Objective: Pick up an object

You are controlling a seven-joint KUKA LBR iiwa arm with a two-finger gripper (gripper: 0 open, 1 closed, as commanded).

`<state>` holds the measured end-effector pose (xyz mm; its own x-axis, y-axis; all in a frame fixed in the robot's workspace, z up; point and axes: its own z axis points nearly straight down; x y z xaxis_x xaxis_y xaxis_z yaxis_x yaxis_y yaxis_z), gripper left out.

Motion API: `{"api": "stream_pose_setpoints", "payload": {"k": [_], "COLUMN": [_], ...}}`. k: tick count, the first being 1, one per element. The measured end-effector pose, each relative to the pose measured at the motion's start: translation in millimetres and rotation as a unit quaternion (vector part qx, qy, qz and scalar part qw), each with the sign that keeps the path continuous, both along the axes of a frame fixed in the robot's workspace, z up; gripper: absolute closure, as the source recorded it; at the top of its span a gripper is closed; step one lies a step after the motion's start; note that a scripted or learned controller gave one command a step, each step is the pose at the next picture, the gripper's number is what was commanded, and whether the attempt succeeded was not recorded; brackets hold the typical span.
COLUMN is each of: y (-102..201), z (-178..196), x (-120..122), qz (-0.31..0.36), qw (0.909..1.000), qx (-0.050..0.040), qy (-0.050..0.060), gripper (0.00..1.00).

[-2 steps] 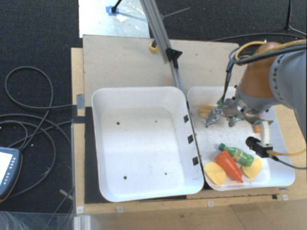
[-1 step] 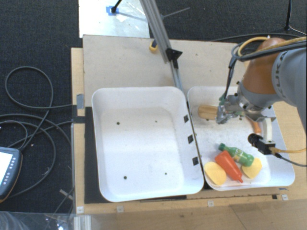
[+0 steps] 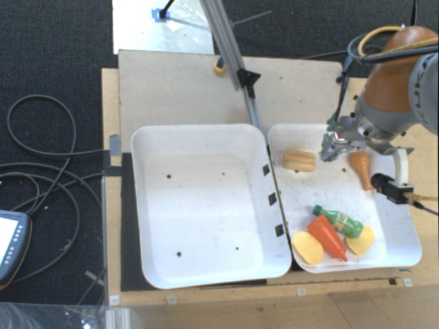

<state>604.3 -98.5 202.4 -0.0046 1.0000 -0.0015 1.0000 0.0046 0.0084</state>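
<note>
bread roll (image 3: 300,160) in right bin (image 3: 405,242), bottle (image 3: 339,220) nearer

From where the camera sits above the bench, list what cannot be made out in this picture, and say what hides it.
1. Whether the gripper is open or shut: too small, and seen from above against the arm.
2. The upper end of the orange pear-shaped object: covered by the wrist.
3. Part of the right yellow piece: overlapped by the green bottle.
4. The tablet: cut off by the left edge.
</note>
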Motion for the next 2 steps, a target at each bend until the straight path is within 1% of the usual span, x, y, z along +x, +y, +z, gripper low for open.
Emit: {"api": "stream_pose_setpoints", "payload": {"k": [1,2], "y": [-0.6,46.4], "z": [54.7,43.9], "x": [1.7,13.6], "qz": [0.001,0.003], "qw": [1.0,1.0], "qx": [0.0,0.0014], "qy": [0.0,0.003], "gripper": [1.0,1.0]}}
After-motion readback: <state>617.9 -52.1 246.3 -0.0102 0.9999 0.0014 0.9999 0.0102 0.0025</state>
